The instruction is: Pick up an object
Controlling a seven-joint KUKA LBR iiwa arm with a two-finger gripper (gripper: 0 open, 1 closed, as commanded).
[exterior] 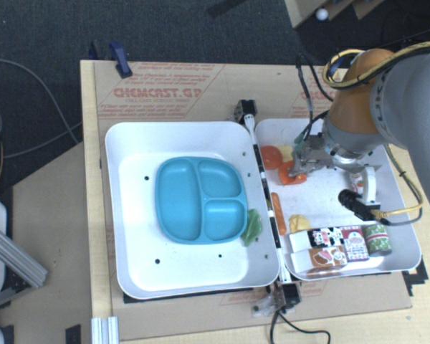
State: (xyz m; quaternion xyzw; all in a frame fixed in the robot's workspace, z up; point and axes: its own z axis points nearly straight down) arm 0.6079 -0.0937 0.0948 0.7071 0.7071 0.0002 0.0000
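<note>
1. Carton (337, 247) and green can (378, 240) lie along the right bin (405, 260) near edge.
2. Blue divided plate (201, 198) sits in the left bin (129, 213).
3. Gripper (301, 165) is low over the orange object (283, 165); grip state unclear.

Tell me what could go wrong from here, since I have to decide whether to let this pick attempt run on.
1. The end effector sits low over the orange items close to the right bin's left wall; it may knock the wall or push them instead of lifting one.
2. Cables hang over that bin near the printed carton and could snag or drag it.
3. The orange pieces lie close together, so two could come up together or one slip away.
</note>
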